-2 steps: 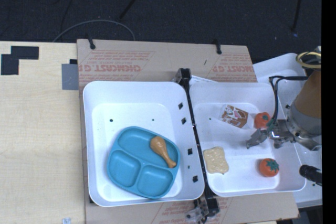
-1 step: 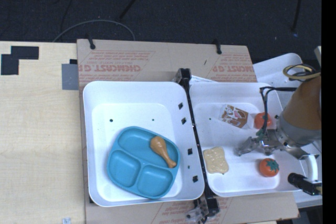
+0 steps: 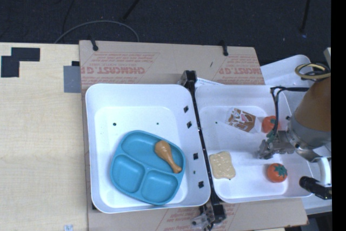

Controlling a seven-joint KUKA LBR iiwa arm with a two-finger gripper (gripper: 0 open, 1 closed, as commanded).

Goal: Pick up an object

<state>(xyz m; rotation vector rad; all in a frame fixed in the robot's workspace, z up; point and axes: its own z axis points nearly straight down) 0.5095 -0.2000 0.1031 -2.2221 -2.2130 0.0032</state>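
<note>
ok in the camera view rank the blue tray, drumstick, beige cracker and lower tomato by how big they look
1. blue tray, by far the largest
2. drumstick and beige cracker, too alike to rank
3. lower tomato, smallest

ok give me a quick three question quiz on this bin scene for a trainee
1. True or false: the drumstick lies on the blue tray in the left bin.
2. Which thing in the right bin lies nearest the divider between the bins? A) cracker B) wrapper C) lower tomato
3. Fill in: the gripper sits between two ____.

Key: 1 true; 2 A; 3 tomatoes (the upper tomato is partly hidden behind the arm's cable).
</note>
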